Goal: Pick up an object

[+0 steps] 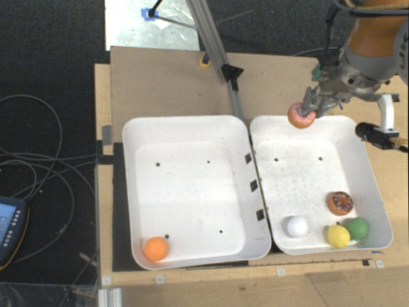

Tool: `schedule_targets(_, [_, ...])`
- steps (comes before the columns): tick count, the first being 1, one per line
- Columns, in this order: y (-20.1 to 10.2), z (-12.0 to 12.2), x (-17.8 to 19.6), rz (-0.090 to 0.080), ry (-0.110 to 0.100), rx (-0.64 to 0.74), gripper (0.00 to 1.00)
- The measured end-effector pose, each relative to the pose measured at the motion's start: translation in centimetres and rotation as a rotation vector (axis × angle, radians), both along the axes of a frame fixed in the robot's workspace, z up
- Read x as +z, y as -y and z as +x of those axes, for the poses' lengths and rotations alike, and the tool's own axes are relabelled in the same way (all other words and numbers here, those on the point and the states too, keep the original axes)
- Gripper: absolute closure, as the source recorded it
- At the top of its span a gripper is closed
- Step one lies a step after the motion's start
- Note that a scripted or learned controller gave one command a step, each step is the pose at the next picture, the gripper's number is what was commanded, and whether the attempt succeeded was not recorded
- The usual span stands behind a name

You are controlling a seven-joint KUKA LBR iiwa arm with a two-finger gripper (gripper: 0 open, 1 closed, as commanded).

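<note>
Gripper [311, 109] first: we see a pink donut [301, 116] pinched at its fingertips, hanging above the far rim of the right bin [300, 178]; the pick looks done, only the carry left, we judge. Left to right: orange ball [155, 249] in the left bin [185, 171]; white ball [296, 226], chocolate donut [340, 203], lemon [338, 235], green ball [357, 228]. Our donut is small, pink-frosted, tilted.

Smooth white plastic bins [192, 130], matt brown board bench [160, 82]
</note>
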State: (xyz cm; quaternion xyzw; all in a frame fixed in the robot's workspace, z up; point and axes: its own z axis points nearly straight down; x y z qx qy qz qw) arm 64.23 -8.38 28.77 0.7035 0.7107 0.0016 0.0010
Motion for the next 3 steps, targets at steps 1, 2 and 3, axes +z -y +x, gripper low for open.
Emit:
schedule_targets(1, [-6.0,1.1,-1.7,0.001,-0.003,0.001,1.00])
schedule_targets(2, [-12.3,1.6,-2.9,0.002,-0.003,0.001,1.00])
schedule_targets(3, [-17.8,0.8,-4.5,0.001,-0.005,0.000,1.00])
